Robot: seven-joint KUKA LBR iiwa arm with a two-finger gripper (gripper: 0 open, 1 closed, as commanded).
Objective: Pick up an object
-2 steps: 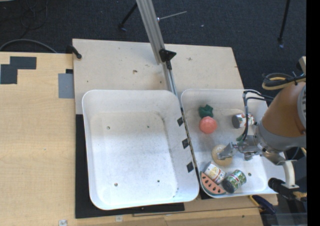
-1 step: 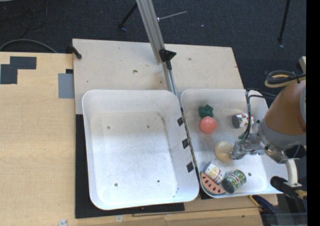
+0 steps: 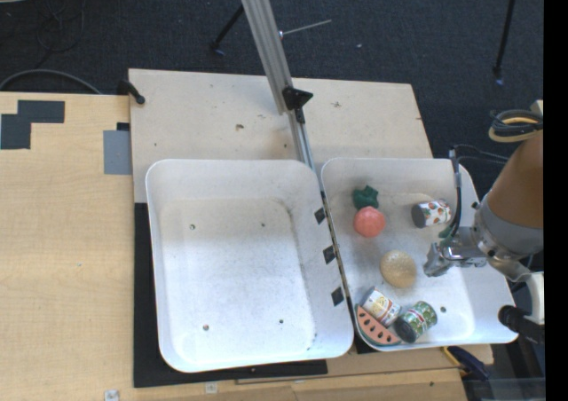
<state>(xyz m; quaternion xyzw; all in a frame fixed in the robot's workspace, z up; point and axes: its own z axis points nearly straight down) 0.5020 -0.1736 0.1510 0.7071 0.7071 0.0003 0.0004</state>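
The hand [image 3: 441,259] hangs low over the right bin [image 3: 461,319] near its right wall, beside a tan ball [image 3: 399,268]; whether it is open or closed cannot be told. That bin holds six things: the tan ball, a red ball [image 3: 369,222], a green toy [image 3: 365,196], a small cup [image 3: 431,213], a watermelon slice [image 3: 375,329] and a can [image 3: 415,320] along the front edge. The left bin [image 3: 169,213] sits beside it.

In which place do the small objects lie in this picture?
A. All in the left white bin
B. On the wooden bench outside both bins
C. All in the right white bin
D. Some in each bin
C: the round red ball, the beige ball, the dark green toy and the small printed cans all sit inside the right white bin.
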